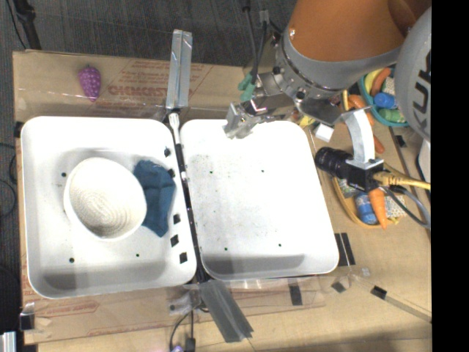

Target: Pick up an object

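A white woven round object [105, 196] lies in the left bin [44, 270], with a dark blue cloth [156, 194] touching its right side. My gripper [240, 119] hangs over the far rim of the right bin [315, 233], near its top left corner. Nothing shows between its fingers, and I cannot make out how the jaws stand.
A purple textured object [90, 81] rests on the cardboard beyond the left bin. A basket of colourful items [377, 97] sits right of the right bin. A grey metal bar [178, 68] stands behind the gap between the bins.
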`<action>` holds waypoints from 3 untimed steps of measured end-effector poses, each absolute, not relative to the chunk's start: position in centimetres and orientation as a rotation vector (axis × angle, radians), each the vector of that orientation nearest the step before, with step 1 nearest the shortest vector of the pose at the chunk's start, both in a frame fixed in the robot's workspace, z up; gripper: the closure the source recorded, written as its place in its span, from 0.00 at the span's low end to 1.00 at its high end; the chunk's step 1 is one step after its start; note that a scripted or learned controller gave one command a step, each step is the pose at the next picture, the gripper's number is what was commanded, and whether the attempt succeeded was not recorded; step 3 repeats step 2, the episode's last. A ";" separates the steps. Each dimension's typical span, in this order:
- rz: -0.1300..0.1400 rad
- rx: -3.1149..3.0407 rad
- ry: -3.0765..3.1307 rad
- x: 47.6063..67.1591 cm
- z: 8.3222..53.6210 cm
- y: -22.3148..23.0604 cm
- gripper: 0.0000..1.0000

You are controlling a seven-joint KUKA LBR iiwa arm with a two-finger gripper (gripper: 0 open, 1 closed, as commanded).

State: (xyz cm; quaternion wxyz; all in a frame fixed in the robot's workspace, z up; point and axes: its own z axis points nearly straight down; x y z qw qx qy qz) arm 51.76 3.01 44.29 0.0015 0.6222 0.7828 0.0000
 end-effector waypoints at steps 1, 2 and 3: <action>0.000 1.952 2.458 51.8 44.3 3.0 0.00; -0.006 2.535 1.856 57.5 42.1 -2.0 0.00; -0.006 2.535 1.856 57.5 42.1 -2.0 0.00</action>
